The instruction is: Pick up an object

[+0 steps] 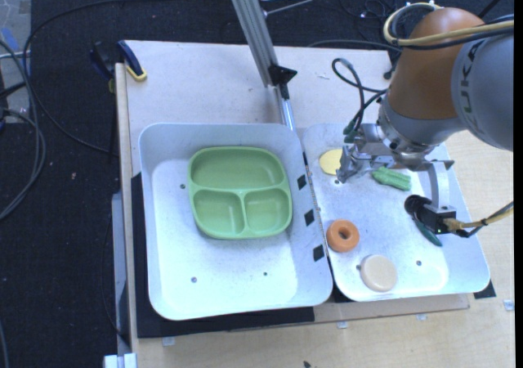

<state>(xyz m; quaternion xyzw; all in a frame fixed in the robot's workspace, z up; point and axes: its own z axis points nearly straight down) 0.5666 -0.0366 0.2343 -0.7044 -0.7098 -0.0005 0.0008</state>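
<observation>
two white bins sit side by side on the surface. the left bin holds a green divided plate. the right bin holds a yellow piece at ten o'clock, a green piece near centre, an orange ring at seven and a cream disc at six. the gripper hangs just beside the yellow piece; whether it is spread or pressed together cannot be told.

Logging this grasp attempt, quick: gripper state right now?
Gripper: cannot be told from this view. It is low in the right bin, beside the yellow piece and the green object.
</observation>
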